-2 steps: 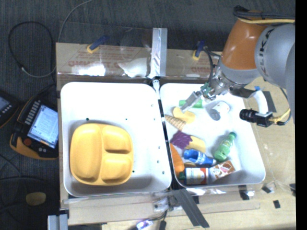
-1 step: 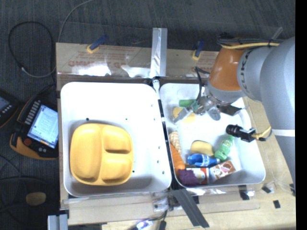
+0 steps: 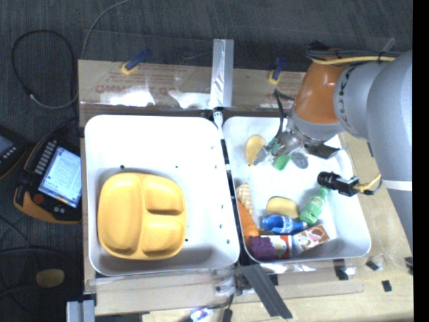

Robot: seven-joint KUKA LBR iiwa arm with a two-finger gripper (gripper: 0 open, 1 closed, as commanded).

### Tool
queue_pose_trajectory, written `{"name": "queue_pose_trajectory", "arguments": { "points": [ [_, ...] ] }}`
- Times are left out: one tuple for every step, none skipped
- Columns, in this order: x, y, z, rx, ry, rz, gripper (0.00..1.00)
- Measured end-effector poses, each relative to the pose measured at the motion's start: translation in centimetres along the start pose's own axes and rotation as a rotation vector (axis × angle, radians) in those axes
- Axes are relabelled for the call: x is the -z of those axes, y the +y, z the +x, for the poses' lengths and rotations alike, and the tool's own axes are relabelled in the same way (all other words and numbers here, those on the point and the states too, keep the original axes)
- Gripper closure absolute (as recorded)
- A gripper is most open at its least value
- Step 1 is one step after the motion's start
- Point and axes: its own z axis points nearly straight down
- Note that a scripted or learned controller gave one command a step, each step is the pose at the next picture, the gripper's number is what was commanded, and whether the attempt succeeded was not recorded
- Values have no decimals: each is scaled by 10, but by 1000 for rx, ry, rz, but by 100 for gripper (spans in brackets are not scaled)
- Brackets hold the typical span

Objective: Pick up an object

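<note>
My gripper [image 3: 285, 150] hangs low over the back of the right bin [image 3: 348, 243], below the orange band [image 3: 320, 99]. A small green object [image 3: 281, 161] lies right at its tip; I cannot make out whether it is gripped. Just left of it rests a pale yellow curved piece [image 3: 253, 147]. Toward the front of that bin lie a green bottle [image 3: 313, 206], a yellow lump [image 3: 282, 205], a blue bottle [image 3: 281, 224], an orange carrot [image 3: 247, 221], a purple item [image 3: 263, 248] and a red-labelled packet [image 3: 311, 238].
The left bin [image 3: 154, 136] holds a yellow divided plate [image 3: 142, 215]. A black fitting [image 3: 335, 180] with a yellow cable juts over the right bin's right side. A handheld pendant [image 3: 53, 180] lies on the floor at the left.
</note>
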Motion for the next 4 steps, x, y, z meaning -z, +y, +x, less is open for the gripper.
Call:
{"name": "queue_pose_trajectory", "arguments": {
  "points": [
    [82, 60, 35, 45, 4, 13, 100],
    [91, 41, 84, 187, 6, 14, 100],
    [125, -32, 74, 268, 6, 14, 100],
    [84, 26, 80, 132, 7, 14, 100]
  ]
}}
